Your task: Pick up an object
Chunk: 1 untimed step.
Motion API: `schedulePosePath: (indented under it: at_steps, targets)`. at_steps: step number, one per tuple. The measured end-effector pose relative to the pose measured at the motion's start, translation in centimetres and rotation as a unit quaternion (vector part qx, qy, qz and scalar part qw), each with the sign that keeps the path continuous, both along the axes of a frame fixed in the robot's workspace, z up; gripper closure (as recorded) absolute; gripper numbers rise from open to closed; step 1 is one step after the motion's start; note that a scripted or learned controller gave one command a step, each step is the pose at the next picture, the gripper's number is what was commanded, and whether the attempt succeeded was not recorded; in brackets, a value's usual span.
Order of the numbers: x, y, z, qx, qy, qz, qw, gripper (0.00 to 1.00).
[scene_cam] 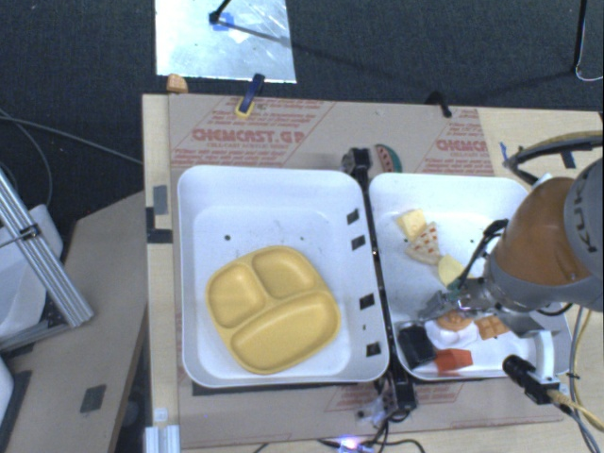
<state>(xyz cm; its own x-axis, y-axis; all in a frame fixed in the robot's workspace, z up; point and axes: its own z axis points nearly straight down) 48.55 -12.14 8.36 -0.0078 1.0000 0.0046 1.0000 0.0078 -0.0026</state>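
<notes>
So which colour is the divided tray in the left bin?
Pale yellow, seen clearly in the camera view: the divided tray in the left bin.

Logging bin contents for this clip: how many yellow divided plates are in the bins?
1. The yellow divided plate lies flat in the left bin. Small items sit in the right bin, where the arm may hide more.

Both bins, the left bin point(274, 185) and the right bin point(472, 192), are white. The left bin contains 1 pale yellow divided tray point(272, 308). The right bin contains a pale yellow block point(411, 223), a cream wedge with red dots point(426, 243), a yellow-green piece point(450, 271), 2 orange pieces point(454, 320), 1 red block point(454, 359) and 1 black item point(416, 343). The worktop point(274, 135) is tan with red lettering. The arm point(543, 239) shows an orange band on grey. The floor point(75, 55) is dark blue-grey.
</notes>
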Motion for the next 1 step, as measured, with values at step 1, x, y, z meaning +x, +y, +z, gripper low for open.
schedulePosePath:
  at_steps: [1]
  targets:
    - [0.27,-0.46,1.14,-0.0023,-0.003,-0.002,1.0,1.0]
